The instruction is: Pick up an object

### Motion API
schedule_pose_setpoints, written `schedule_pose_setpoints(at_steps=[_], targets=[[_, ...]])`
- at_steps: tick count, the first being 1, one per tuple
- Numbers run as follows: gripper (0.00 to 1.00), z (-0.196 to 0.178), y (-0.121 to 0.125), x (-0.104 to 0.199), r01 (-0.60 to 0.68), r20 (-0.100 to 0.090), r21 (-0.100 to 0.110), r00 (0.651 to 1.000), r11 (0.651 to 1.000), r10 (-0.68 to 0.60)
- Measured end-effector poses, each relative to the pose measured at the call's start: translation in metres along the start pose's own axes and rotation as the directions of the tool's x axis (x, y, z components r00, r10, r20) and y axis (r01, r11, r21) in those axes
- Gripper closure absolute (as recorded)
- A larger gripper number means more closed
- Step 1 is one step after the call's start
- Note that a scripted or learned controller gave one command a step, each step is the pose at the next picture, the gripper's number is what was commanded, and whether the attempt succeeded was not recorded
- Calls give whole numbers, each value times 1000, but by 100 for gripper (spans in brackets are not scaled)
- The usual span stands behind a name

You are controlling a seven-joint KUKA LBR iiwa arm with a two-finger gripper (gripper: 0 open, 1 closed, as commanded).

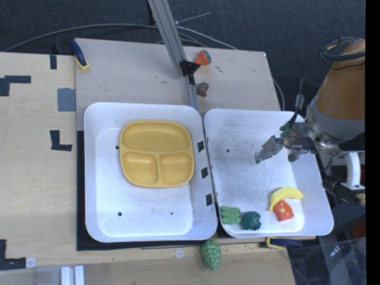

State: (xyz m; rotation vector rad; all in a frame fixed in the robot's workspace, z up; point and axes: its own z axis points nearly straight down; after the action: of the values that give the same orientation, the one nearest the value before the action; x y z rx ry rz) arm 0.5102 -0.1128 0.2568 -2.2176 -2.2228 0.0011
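My gripper point(276, 155) hangs over the middle right of the right bin point(237, 129), open, with nothing between its fingers point(263, 153). Below it, near the bin's front right corner, lie a yellow banana point(286, 195) and a red toy piece point(284, 211), touching each other. Along the front wall of the same bin sit a light green toy point(230, 214) and a dark green toy point(251, 220) side by side. The gripper is well apart from all of these.
A yellow divided plate point(157, 153) lies in the left bin point(101, 206). A green bumpy toy point(210, 254) rests on the bench in front of the bins. Behind the bins are a slanted metal pole point(169, 28), a small red toy point(203, 57) and a brown piece point(202, 89).
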Motion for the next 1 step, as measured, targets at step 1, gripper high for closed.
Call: schedule_pose_setpoints(at_steps=[1], targets=[[0, 0, 0, 0, 0, 0, 0, 1000, 1000, 0]])
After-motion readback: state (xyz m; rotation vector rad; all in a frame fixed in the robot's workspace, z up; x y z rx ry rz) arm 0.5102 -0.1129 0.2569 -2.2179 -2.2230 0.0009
